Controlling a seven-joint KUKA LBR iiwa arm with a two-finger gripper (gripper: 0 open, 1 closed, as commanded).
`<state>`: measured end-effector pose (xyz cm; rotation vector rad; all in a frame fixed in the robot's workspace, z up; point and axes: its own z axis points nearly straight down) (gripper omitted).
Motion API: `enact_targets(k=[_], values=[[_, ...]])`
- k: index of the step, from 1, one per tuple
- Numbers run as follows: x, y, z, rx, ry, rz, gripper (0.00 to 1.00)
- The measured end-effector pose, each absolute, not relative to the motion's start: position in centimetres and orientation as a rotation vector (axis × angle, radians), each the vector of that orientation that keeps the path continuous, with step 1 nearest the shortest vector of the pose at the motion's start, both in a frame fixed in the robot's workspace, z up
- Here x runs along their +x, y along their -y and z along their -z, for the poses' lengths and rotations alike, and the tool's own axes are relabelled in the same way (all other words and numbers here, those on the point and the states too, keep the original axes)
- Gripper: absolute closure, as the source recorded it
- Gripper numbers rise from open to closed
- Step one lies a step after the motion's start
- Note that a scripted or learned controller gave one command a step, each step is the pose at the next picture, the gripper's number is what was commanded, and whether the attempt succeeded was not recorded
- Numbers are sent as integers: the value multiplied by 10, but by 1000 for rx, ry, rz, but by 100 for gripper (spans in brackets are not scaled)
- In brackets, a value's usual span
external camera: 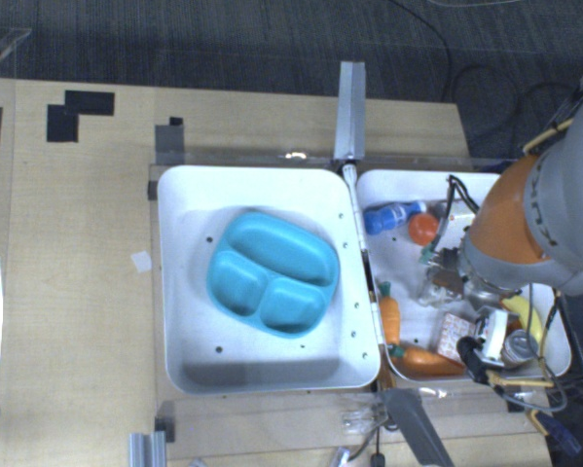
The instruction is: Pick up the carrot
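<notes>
**Arm over the right bin, carrot not yet taken**

The carrot (pixel 389 320) lay against the left wall of the right bin (pixel 374 261), just beside the divider. The gripper (pixel 445 282) hung near it, toward the bin's middle; whether it was spread or closed could not be told. A second orange, carrot-like piece (pixel 429 361) sat at the bin's near edge. The step looked like the approach. The next move likely called for shifting toward the wall and descending without striking it.
</notes>
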<state>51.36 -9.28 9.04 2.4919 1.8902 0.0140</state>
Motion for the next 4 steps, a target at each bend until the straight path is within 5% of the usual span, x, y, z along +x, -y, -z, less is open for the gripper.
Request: enact_targets(k=[1,2,3,4], values=[[494,88,-91,2441,-1949,-23,100],[492,92,-262,2742,-1525,-6,100],[563,68,-270,2389,-2035,-3,100],[491,104,-157,2030,-2396,-2,100]])
